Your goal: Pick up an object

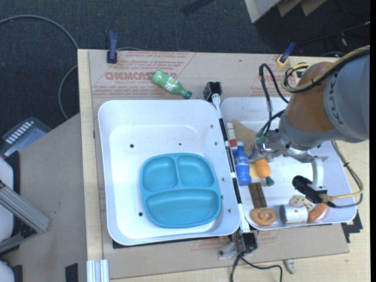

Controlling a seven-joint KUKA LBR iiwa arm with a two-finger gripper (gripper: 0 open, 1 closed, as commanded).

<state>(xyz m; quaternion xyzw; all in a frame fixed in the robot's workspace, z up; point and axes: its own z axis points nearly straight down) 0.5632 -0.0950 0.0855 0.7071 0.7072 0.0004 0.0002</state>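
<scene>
A blue divided plate (180, 189) lies flat in the left bin (117, 128), towards its near side. Behind that bin, on the cardboard sheet (141, 69) covering the bench, a green bottle (170, 83) lies on its side. A blue clamp (111, 46) grips the sheet's far edge. A thin cable (53, 25) loops over the dark carpet (147, 10) beyond.

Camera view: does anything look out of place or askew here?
Yes. A green bottle lies on its side on the bench, outside both bins, behind the left bin that holds the blue divided plate.
</scene>
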